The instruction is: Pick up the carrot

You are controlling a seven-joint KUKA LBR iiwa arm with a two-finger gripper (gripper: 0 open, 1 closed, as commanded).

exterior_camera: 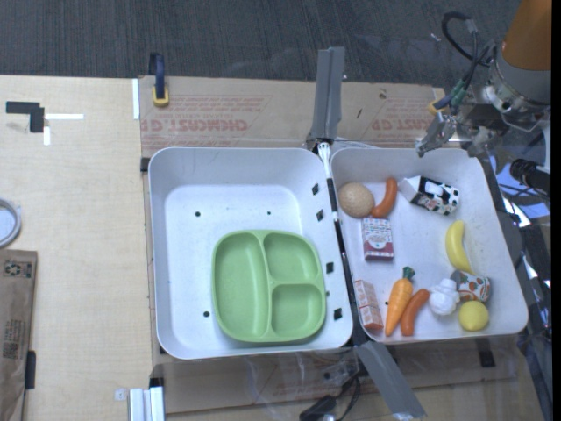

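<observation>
Gripper: hangs over the right bin's far right corner; finger spacing cannot be told; nothing seen in its grasp.
Carrot: near edge of right bin, green top pointing away, touching a sausage alongside.

Both bins look like smooth white plastic with a faint sheen; the green tray is matt plastic. The carrot and banana appear smooth, slightly glossy plastic. The bench looks like pale wood, with rough brown cardboard behind the bins
</observation>
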